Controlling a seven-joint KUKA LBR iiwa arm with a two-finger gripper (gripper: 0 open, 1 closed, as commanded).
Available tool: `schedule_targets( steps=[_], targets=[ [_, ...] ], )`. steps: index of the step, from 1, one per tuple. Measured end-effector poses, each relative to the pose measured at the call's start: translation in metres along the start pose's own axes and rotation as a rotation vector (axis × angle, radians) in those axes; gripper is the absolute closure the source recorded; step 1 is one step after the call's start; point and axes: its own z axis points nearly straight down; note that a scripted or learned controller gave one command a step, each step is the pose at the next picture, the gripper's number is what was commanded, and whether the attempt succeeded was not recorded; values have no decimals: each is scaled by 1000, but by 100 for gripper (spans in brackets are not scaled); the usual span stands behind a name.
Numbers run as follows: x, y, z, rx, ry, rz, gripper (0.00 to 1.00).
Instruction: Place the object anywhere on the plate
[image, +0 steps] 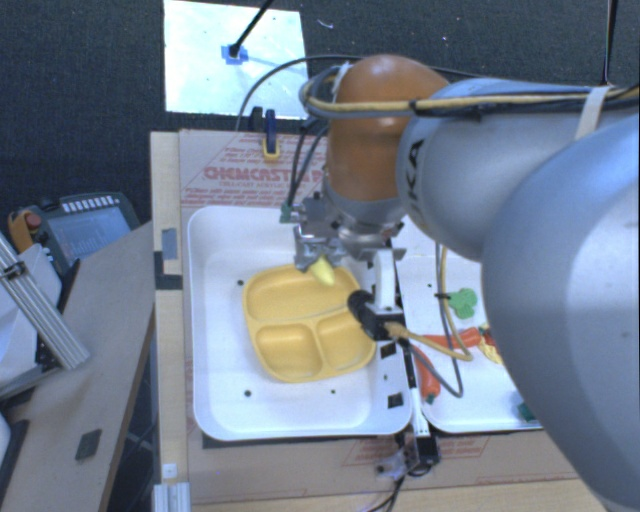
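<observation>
gripper (318, 258) poised over far rim of yellow plate (300, 330) in left bin (215, 330) | small yellow object (322, 270) seen at fingertips, directly above plate | grasp and jaw opening: cannot be told

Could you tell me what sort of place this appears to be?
Probably a robotics lab: a grey arm reaches over two white bins on a bench, a teach pendant lies nearby, and cables run along the bins.
</observation>
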Motion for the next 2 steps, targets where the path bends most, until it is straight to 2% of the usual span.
schedule_targets(
  steps=[1,2],
  targets=[
    [48,-21,13,0,-1,1,100],
    [45,-20,12,-1,-2,6,0]
  ],
)
